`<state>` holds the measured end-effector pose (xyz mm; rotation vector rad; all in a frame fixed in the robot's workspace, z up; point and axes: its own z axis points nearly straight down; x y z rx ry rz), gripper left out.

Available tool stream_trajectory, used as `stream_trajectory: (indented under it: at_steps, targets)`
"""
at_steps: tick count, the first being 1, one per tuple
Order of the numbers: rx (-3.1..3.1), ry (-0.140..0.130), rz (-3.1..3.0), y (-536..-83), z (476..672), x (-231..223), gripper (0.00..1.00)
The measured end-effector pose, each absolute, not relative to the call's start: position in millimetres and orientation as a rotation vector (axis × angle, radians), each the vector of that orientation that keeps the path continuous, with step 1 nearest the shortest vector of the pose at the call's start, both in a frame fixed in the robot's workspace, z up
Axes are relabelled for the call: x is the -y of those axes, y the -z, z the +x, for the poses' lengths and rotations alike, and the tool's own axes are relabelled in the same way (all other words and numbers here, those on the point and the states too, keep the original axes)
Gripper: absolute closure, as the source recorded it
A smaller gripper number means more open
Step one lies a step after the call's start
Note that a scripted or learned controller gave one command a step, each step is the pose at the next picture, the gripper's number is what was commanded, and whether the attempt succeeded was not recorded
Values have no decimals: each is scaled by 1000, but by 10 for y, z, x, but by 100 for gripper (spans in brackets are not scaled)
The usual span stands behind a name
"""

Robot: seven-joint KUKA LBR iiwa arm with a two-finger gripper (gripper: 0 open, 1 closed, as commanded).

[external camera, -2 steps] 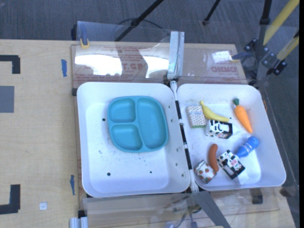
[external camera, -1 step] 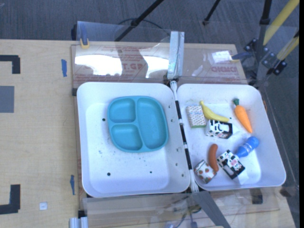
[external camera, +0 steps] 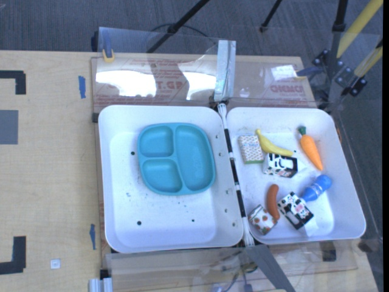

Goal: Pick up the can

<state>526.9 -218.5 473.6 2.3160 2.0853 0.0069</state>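
The can [external camera: 263, 219] is small, with a white and brown-red label. It lies in the right bin [external camera: 346, 187], in the near left corner against the wall. A red-brown sausage [external camera: 273, 200] touches its upper right side. Just to its right lies a black-and-white cow-patterned carton [external camera: 296, 210].
The right bin also holds a beige box [external camera: 250, 148], a banana [external camera: 271, 145], a carrot [external camera: 311, 150], a second cow-patterned carton [external camera: 281, 164] and a blue bottle [external camera: 316, 188]. A teal divided plate [external camera: 176, 158] sits in the left bin [external camera: 115, 193]. Tripod legs stand beyond the bench.
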Motion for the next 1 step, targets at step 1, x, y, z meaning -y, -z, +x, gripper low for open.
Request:
stream_trajectory:
  at_steps: [1]
  targets:
    - [-2086, -7, 2316, -4735, 5270, 2184, 0]
